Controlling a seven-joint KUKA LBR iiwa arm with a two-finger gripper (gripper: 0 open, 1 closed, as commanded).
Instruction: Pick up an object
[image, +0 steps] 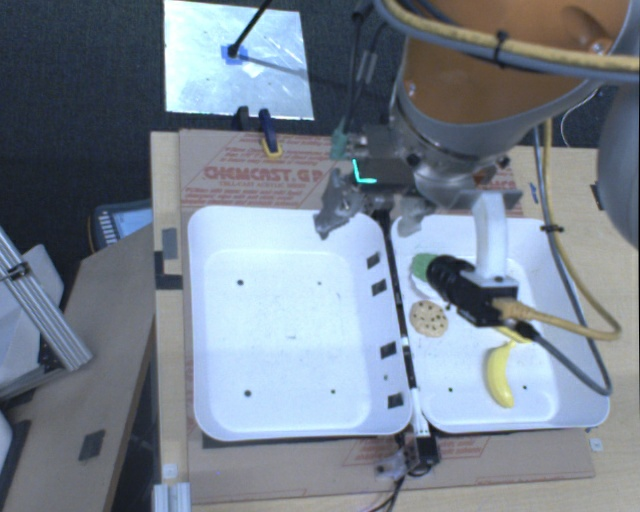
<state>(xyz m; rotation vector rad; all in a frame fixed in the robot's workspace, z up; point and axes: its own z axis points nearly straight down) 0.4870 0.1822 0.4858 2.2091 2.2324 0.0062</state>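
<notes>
The right bin holds a yellow banana near its front, a round speckled cookie by the divider, and a green object partly hidden behind a black block. My gripper hangs over the far end of the divider between the two bins, above and behind these objects. Its two grey fingers stand apart, open, with nothing between them.
The left bin lies beside the right one. A white bracket on the arm carries a black block with a yellow cable that runs across the right bin. Cardboard lies behind the bins.
</notes>
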